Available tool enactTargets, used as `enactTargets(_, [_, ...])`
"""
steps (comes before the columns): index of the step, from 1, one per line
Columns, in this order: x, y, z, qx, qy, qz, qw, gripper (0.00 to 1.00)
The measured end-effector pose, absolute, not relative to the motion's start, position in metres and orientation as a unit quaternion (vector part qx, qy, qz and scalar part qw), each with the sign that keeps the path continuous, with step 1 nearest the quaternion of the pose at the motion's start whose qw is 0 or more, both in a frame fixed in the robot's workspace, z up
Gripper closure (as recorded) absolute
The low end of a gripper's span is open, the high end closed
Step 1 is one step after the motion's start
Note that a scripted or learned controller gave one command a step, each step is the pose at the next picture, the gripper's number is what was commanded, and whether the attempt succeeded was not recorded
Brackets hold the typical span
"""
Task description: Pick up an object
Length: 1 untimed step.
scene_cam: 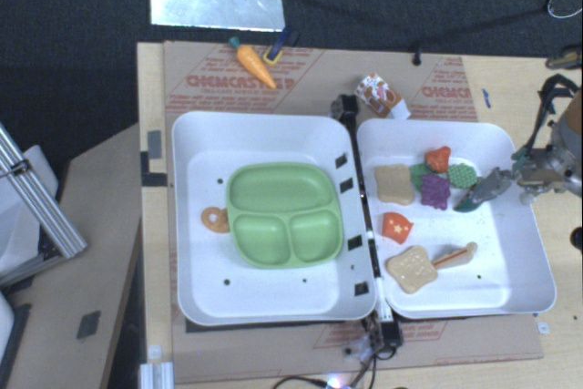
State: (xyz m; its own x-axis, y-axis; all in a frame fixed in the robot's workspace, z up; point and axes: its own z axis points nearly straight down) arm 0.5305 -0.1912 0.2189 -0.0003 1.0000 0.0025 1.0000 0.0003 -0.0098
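Across the desk [109,196] lie two shallow white bins side by side. Left bin [196,141] carries a green divided plate [284,214] with a small pretzel [216,220] touching its left edge. Right bin [524,273] holds the toy foods: a bread slice [394,184], a toast piece [411,270] touching a wooden spoon [455,256], purple grapes [434,191], an orange-red piece [396,227] and a red strawberry [438,158]. At the bin's right side hangs the tool [473,199], perhaps just touching a green item; whether it is open I cannot tell. Beyond the bins, a toy carrot [254,65] lies on cardboard [310,73].
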Motion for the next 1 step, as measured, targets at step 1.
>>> enactTargets(1, [0.5332,-0.1909,0.2246,-0.706,-0.708,-0.0003,0.000,0.00])
